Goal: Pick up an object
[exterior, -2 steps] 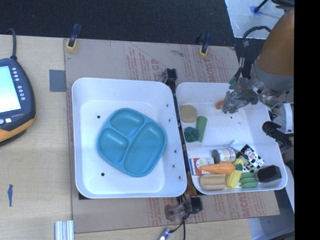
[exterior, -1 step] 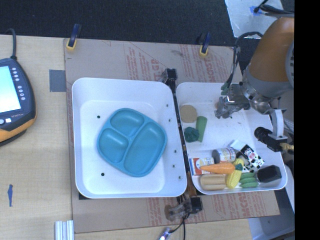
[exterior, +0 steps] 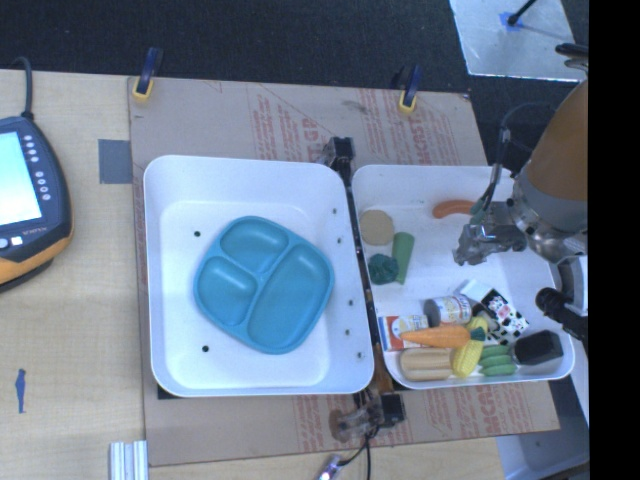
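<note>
Two white bins sit side by side on a bench. The left bin (exterior: 170,268) holds a blue divided plate (exterior: 264,283) lying flat. The right bin (exterior: 420,183) holds a jumble of small toy foods: a tan disc (exterior: 377,227), a green block (exterior: 403,255), a dark green lump (exterior: 382,268), an orange piece (exterior: 455,208) near the far wall, and, crowded at the near edge, a carrot (exterior: 436,337), a small jar (exterior: 449,310), a bun (exterior: 424,366) and yellow corn (exterior: 467,356).

The arm reaches in from the right, and its gripper (exterior: 478,244) hangs over the open middle of the right bin, near no toy in particular. Nothing sits between its tips; whether they are spread or pressed together I cannot tell.

By my reading, the pick is not yet made. Choosing an object, descending, closing and lifting all remain.
</note>
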